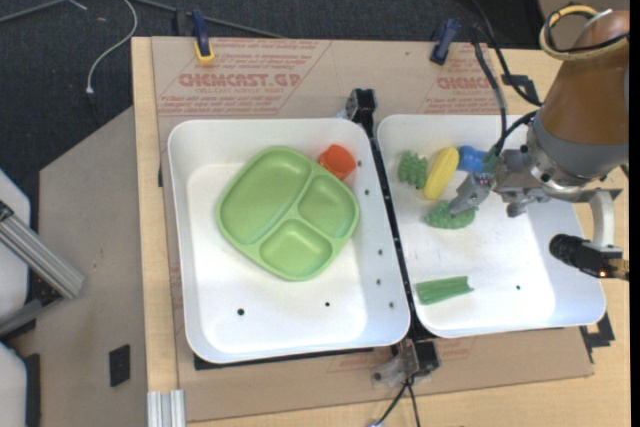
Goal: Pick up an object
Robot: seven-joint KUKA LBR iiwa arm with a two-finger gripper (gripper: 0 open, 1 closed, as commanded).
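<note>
My gripper (478, 197) hangs low in the right bin (560, 310), reaching in from the right. Its tip is right above a lumpy green toy (447, 217) and seems to touch its upper right side. Just behind sit a yellow toy (440, 171), a small blue toy (470, 158) and a green leafy toy (411, 167), bunched together at the bin's back left. Near the front edge of this bin lies a flat green bar (442, 290). Nothing can be seen held by the gripper.
The left bin (200, 305) bears a green divided plate (288, 212), with a small orange toy (338, 159) against its far right rim. A black divider (385, 215) runs between the bins. A black part of the arm (585, 255) overhangs the right bin's right side.
</note>
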